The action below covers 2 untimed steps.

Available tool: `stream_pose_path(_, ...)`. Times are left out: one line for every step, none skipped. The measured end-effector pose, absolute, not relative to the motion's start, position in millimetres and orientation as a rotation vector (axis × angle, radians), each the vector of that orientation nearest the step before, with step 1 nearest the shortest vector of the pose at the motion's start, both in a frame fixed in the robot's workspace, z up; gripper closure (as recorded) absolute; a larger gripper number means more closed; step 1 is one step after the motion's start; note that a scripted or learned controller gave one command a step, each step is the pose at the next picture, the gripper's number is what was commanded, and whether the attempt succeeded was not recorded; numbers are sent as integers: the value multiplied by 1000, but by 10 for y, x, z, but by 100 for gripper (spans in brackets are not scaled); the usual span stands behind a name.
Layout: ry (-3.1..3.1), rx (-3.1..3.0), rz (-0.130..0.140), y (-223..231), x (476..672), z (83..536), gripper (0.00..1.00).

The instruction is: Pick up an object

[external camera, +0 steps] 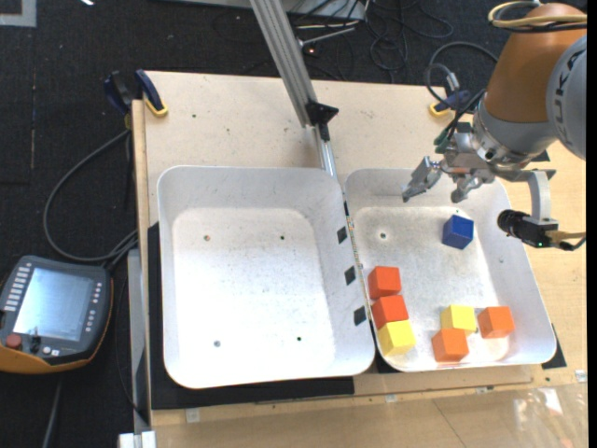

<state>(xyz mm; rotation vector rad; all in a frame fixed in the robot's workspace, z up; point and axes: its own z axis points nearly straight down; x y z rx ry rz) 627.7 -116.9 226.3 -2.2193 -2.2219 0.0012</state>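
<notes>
Orange and yellow blocks cluster at the near end of the right bin (532, 292); the blue cube (457, 231) sits alone farther back. It looks light, rigid, smooth-faced: grip two opposite flat sides. The gripper (438, 185) hovers beyond it, fingers spread, holding nothing. Behind lie pale bench (242, 119) and dark floor.

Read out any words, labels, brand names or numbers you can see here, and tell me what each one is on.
Nothing is legible.
Orange arm casing: dark lettering at the picture's edge, cut off, unreadable.
Teach pendant: screen and buttons too small and blurred.
Blue block and the other blocks: no markings.
</notes>
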Motion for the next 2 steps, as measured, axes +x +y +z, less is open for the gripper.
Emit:
stream_pose_path(-2207,-2229,11,-2089,5593,1559,0)
stream_pose_path(-2219,-2220,2,-2000,5578,1340,0)
